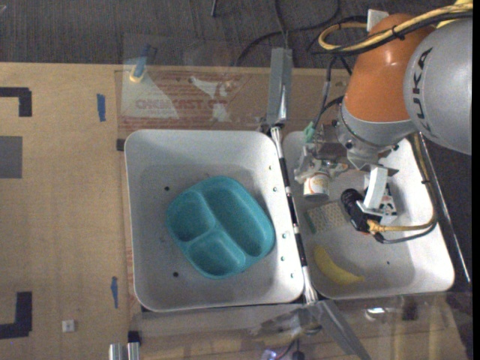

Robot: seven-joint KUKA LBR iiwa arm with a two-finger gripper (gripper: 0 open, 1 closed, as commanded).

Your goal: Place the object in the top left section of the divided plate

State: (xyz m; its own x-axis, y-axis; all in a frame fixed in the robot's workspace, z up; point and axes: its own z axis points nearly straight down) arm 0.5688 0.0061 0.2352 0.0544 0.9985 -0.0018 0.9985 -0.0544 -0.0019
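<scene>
A teal divided plate with three sections lies in the left bin, and nothing lies on it. My gripper hangs over the upper left part of the right bin. Directly beneath it is a small white and orange cup-like object; whether it is held is hidden by the wrist. A yellow banana lies near the front of the right bin. A grey mesh-patterned piece lies between the cup-like object and the banana.
The metal divider between the two bins runs just left of the gripper. The arm's large grey and orange body covers the back right of the right bin. A small white carton shows near the wrist.
</scene>
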